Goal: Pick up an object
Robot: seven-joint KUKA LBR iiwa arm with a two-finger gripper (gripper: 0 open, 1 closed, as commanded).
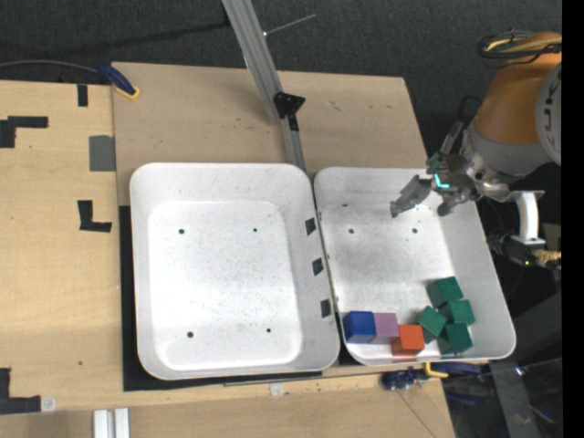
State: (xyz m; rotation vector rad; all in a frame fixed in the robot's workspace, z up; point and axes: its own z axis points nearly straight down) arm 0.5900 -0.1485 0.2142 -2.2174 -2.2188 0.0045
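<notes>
White plastic makes up both bins: the left bin (146, 245) lies at nine o'clock of the right bin (365, 245), their inner rims touching along a seam with small black clips. All the blocks crowd the right bin's near corner, at about five o'clock of its middle. A blue block (359, 325) sits against the near wall, with a lilac block (386, 325) touching it at three o'clock and an orange block (410, 338) just beside that. Green blocks (447, 313) cluster at three o'clock of the orange one, heaped close together; there seem to be four, though their edges blur into each other.

The gripper (423, 199) hangs over the far part of the right bin, at about one o'clock of its middle and well apart from the blocks. Its fingers (404, 199) are spread, one dark tip toward nine o'clock and the other toward three, with nothing between them. A small teal light glows on the wrist above them, and the arm (516, 108), orange and grey, comes in from three o'clock.

Both bins rest on a pale wooden tabletop (55, 245) over a black mat. A grey metal pole (255, 48) slants from twelve o'clock down to the seam between the bins.
</notes>
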